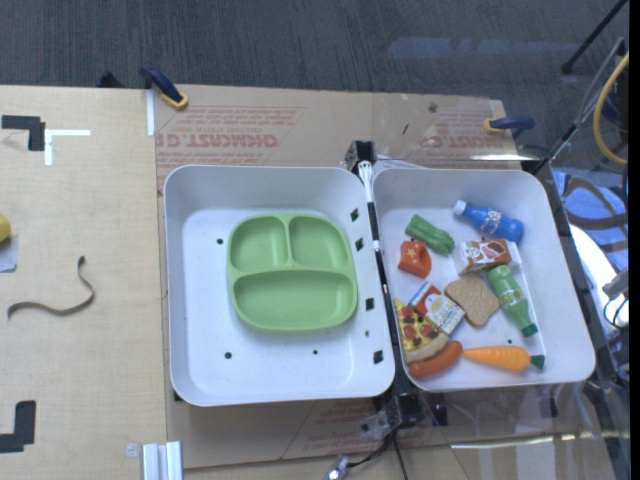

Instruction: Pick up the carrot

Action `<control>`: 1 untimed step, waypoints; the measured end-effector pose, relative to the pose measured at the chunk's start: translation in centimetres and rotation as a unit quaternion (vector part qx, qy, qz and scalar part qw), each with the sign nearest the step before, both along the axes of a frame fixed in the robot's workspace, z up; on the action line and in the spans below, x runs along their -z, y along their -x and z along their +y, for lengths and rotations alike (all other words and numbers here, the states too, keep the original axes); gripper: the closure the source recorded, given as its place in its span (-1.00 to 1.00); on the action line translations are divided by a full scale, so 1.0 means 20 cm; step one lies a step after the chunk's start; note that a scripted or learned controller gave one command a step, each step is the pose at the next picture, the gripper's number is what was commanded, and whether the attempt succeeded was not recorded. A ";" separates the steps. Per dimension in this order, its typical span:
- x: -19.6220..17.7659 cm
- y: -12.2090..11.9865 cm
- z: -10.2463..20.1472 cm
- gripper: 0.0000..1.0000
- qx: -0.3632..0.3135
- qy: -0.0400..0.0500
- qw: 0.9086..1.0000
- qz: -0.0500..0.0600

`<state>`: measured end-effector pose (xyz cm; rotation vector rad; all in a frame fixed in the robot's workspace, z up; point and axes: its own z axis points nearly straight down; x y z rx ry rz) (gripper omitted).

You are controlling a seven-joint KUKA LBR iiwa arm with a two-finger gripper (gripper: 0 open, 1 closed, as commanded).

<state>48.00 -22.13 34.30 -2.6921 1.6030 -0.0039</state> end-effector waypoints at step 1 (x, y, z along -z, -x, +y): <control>-0.04 -0.01 0.00 1.00 0.002 -0.003 1.000 -0.001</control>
